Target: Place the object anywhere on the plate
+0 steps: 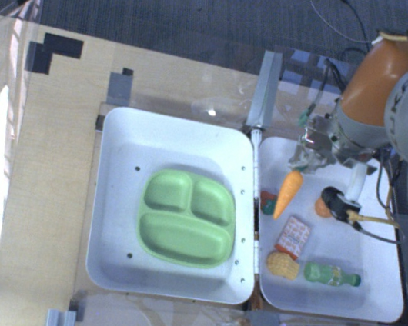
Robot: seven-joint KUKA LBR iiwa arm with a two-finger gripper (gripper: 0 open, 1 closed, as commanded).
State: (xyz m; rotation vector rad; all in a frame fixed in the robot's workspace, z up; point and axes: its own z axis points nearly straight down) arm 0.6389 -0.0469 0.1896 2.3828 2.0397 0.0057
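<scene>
Pale wood desk (35, 191) carried two bins; the left bin (111, 181) held a green plate (186, 218). Claw (304, 159) hung in the right bin (387, 296), seemingly clamped on the carrot (287, 194) top. Likely light, stiff, slippery plastic; best gripped mid-body.

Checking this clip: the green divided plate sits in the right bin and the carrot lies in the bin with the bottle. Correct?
Not quite. The camera view shows the green divided plate in the left bin, not the right one. The carrot does lie in the right bin with the bottle.
</scene>
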